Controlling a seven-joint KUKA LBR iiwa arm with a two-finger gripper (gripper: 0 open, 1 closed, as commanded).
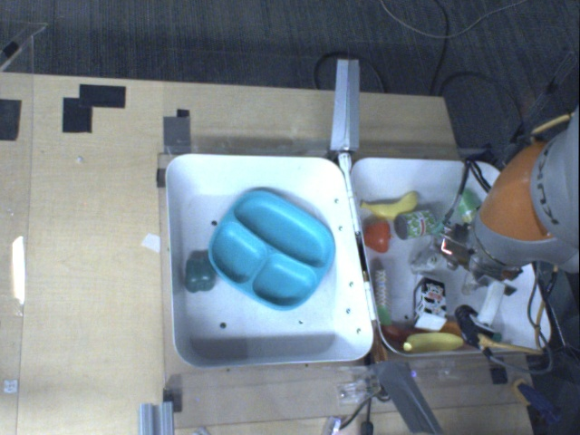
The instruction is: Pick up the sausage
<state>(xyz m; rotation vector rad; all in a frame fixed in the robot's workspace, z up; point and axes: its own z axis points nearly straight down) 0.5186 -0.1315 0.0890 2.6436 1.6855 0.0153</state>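
At the near wall of the right bin, a yellow banana-shaped piece lies along the edge. Just beside it, in the bin's near-left corner, is a dark reddish-brown curved thing that appears to be the sausage. It is partly shadowed and hard to make out.

Further in, a small black-and-white item sits mid-bin, too blurred to name. The grey arm with its orange band covers the right part of this bin and hides whatever lies beneath. The claw hangs over the bin's middle, clear of the sausage. Whether it is open or closed cannot be told, and nothing can be seen in its grip.

Toward the bin's far side lie a red tomato, a greenish can and a second banana.

Left of the right bin, the other bin holds a blue divided plate and a small dark teal lump.

Both bins rest on a pale wooden counter. Beyond it is dark carpet, crossed by a thin cable.
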